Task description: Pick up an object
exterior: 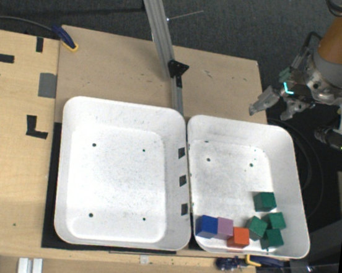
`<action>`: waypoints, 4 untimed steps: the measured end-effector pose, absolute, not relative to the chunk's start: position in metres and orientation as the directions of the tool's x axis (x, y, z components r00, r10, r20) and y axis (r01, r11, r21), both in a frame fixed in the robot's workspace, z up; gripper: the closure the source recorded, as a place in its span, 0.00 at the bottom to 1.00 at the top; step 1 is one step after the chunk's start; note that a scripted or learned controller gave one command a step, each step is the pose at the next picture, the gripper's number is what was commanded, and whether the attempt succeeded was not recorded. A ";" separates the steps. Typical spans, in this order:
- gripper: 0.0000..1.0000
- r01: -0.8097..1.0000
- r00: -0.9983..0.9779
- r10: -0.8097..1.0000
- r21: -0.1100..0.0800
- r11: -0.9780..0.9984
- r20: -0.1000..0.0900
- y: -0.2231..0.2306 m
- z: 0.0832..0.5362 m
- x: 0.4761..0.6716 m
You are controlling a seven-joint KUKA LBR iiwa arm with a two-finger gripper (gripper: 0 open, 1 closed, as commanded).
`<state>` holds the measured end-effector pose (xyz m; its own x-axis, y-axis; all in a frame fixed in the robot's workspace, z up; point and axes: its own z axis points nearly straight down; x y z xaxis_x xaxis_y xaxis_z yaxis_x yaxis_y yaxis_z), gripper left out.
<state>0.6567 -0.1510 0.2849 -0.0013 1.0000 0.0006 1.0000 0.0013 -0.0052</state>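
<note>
Jaws [273, 106] of mine hovering off the bench's far right corner, beyond the right bin [293, 154], their state unclear to me, blocks [243, 225] sitting clustered in that bin's near right corner

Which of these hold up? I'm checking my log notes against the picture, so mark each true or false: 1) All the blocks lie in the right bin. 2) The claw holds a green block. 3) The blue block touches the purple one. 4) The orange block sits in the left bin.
1) True: the blocks cluster at the near right corner of the right bin.
2) False: the claw hovers beyond the bin's far rim, nothing between its fingers.
3) True: blue block and purple block sit flush.
4) False: the orange block lies in the right bin, not the left bin.
</note>
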 end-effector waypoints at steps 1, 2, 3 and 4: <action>0.00 1.000 -0.002 1.000 -0.001 0.002 -0.002 -0.151 0.288 0.657; 0.00 1.000 -0.002 1.000 -0.005 0.002 -0.001 -0.149 0.244 0.658; 0.00 1.000 -0.001 1.000 -0.008 0.001 0.000 -0.155 0.181 0.657; 0.00 1.000 -0.001 1.000 -0.009 0.001 0.000 -0.152 0.117 0.650</action>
